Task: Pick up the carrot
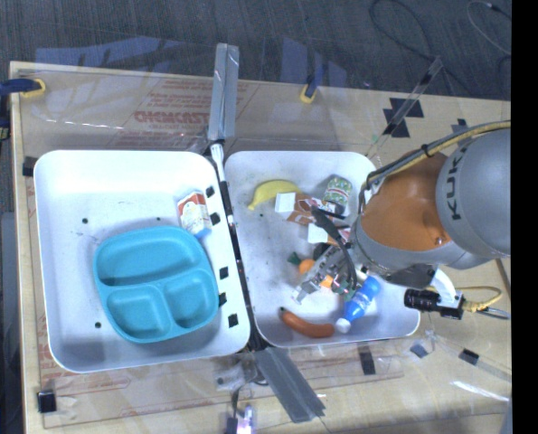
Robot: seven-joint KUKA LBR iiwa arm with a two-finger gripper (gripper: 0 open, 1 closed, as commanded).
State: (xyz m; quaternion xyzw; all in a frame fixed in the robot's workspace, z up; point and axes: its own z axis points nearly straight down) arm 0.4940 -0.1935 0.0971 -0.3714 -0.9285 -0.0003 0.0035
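The carrot (304, 265) is a small orange piece with a green tip, lying near the middle of the right bin (259, 242). My gripper (323, 277) reaches in from the right and hangs low just right of the carrot, right beside it or touching it. The grey wrist and its orange band (404, 215) cover the bin's right side. I see nothing lifted off the bin floor.
Around the gripper in the right bin are a banana (273, 192), a green can (337, 190), a brown packet (303, 208), a blue bottle (360, 302) and a reddish sausage-shaped item (306, 325). In the left bin (70, 197) are a blue divided tray (155, 281) and a small carton (193, 213).
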